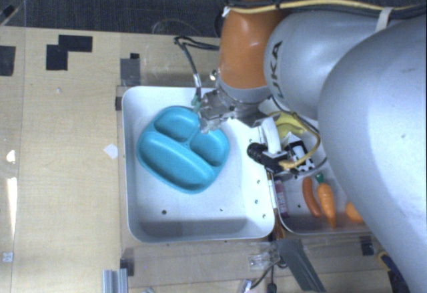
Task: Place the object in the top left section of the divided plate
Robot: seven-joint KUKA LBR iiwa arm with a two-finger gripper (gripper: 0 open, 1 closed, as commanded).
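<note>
The pale wooden tabletop [60, 151] carries a shallow white plastic bin [133, 218] at the left of the pair; inside it lies the blue moulded divided plate [175, 166], set at a slant, with two small compartments on its far side and one long compartment on its near side. The far-left compartment [175, 122], judged to be the target, presents bare blue surface; no item can be made out in it.

The pincer [205, 118] hangs over the far-right rim of the plate, just beside the ridge between the two small compartments; its opening cannot be told from this angle, nor whether it has hold of anything. The grey arm with orange band [247, 45] reaches in from the right.

The second white bin [320, 231], on the right, holds a yellow banana-like piece [288, 126] and orange carrot-shaped items [325, 205]; which is the task's object cannot be told.

Status, as a judgement: the pincer is positioned close to the target; release into the far-left compartment is not yet done; a small shift leftward appears necessary first.
</note>
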